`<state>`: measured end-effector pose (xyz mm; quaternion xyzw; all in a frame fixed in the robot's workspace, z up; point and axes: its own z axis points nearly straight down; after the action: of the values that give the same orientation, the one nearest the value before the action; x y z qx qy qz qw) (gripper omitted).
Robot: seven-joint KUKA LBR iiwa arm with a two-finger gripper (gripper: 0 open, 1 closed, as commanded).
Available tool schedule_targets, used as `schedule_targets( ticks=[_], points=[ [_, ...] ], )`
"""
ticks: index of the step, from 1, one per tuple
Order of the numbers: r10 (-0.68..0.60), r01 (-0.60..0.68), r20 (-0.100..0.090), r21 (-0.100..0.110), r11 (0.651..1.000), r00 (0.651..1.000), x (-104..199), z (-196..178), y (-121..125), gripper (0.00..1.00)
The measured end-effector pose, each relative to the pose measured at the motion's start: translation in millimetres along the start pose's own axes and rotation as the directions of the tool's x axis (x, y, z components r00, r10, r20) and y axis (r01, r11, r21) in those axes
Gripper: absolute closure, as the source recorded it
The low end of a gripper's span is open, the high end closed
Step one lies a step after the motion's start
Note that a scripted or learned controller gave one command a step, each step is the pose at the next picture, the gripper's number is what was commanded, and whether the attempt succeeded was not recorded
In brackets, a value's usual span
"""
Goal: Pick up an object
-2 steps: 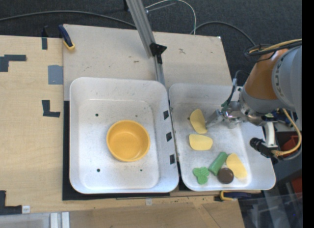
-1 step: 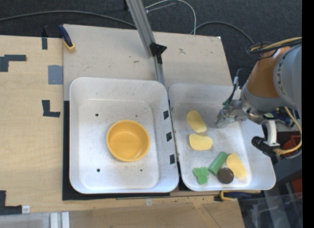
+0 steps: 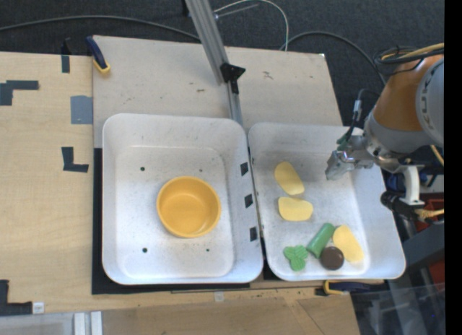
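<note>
Gripper (image 3: 338, 166) above the right bin's (image 3: 375, 250) far right edge; how far it is open cannot be told; nothing seen in it.

Right bin, outward from the gripper: yellow piece (image 3: 289, 178), long axis near-to-far; yellow piece (image 3: 295, 209), lying crosswise; green cylinder (image 3: 320, 240), slanted; yellow piece (image 3: 348, 244); brown ball (image 3: 332, 258); green broccoli (image 3: 295, 257) at near edge. Left bin (image 3: 123, 182): yellow bowl (image 3: 188, 206), upright.

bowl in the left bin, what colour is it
Yellow-orange. The bowl sits alone in the left bin, seen clearly in the camera view.
</note>
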<state>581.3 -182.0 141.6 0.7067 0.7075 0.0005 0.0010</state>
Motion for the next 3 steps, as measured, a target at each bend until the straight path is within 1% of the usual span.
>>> schedule_targets(
  ticks=[1,2,3],
  points=[
    [-0.001,0.001,0.001,-0.002,1.0,1.0,2,-61,8,1.0],
    [0.0,0.0,0.001,-0.002,1.0,1.0,-2,-106,14,1.0],
    [-0.005,0.005,-0.002,0.003,1.0,1.0,48,-105,16,1.0]
  ],
)
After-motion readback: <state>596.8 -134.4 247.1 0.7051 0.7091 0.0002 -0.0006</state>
